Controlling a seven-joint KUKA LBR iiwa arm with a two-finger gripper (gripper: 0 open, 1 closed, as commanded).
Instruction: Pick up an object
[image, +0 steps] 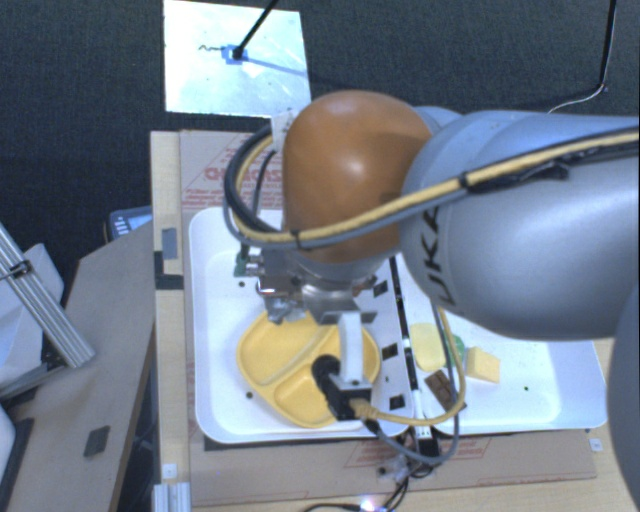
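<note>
Tool (292, 303) right over yellow divided plate (262, 357) in left bin (214, 300).
Plate: smooth plastic, rounded, w/ compartments; tool's grip state, can't tell.

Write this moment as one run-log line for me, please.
arm: over left bin | gripper: above yellow divided plate | right bin: yellow block, brown piece | grasp: none seen

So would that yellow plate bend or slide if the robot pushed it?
Probably stiff: the yellow plate looks like moulded plastic with raised dividers. It lies flat on the smooth white bin, so a push likely slides it, not tips it.
</note>
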